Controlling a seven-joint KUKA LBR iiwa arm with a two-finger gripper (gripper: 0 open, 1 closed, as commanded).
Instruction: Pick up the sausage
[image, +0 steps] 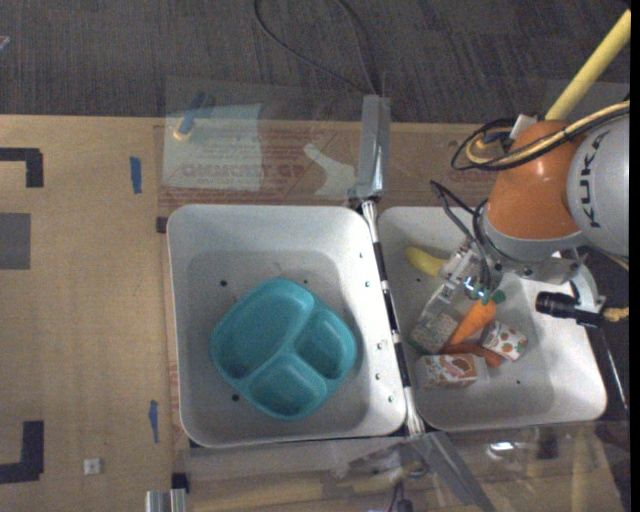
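Observation:
The sausage (468, 349) is a thin reddish-brown piece lying in the right bin (570, 400), partly tucked under an orange carrot (474, 320). My gripper (442, 315) hangs low over the left part of that bin, just left of the carrot and up-left of the sausage. The orange-banded wrist (530, 195) hides the bin's back area. I see nothing clearly held.
A yellow banana (424, 262) lies at the right bin's back left. Two small cartons (448, 370) (506, 342) crowd the sausage. A teal divided plate (285, 347) sits in the left bin (200, 260). Cables (470, 150) trail behind the arm.

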